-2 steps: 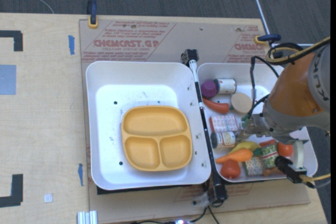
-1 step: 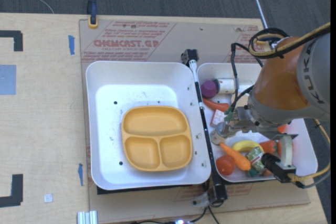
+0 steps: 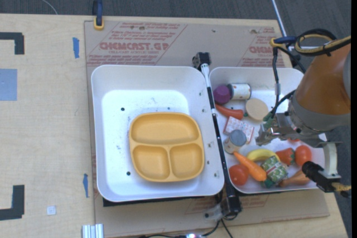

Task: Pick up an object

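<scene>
Many small toy foods crowd the right bin (image 3: 254, 71), the banana (image 3: 260, 154) touching the carrot (image 3: 250, 166) just under the gripper (image 3: 271, 132), whose opening I cannot tell, so a descent risks striking neighbours or closing on nothing.

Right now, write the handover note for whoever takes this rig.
Gripper: low over the right bin, above the clutter; nothing seen held.
Right bin: banana, carrot, tomato, purple piece, small can, tan disc, all lying loose.
Left bin: yellow divided tray.
Done: arm is positioned over the objects.
Left: grasp one object and lift it.
</scene>
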You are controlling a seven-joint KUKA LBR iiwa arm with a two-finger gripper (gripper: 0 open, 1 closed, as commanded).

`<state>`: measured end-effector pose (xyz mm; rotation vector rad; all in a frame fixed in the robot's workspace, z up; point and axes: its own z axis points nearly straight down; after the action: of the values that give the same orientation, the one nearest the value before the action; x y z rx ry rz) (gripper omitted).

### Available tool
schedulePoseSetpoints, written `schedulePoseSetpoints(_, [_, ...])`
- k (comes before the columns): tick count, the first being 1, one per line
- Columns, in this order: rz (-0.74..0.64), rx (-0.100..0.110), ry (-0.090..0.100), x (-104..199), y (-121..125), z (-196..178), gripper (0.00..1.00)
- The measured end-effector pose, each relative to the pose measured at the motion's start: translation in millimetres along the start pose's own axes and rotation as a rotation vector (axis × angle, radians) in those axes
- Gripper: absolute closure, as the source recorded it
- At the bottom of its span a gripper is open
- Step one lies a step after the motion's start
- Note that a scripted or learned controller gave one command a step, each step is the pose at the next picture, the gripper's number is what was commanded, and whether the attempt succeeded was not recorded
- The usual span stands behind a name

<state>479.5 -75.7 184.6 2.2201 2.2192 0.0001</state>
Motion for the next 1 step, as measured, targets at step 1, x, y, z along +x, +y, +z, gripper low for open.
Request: schedulePoseSetpoints(1, [0.0, 0.002, 0.001, -64.6, -0.3, 17.6, 1.0])
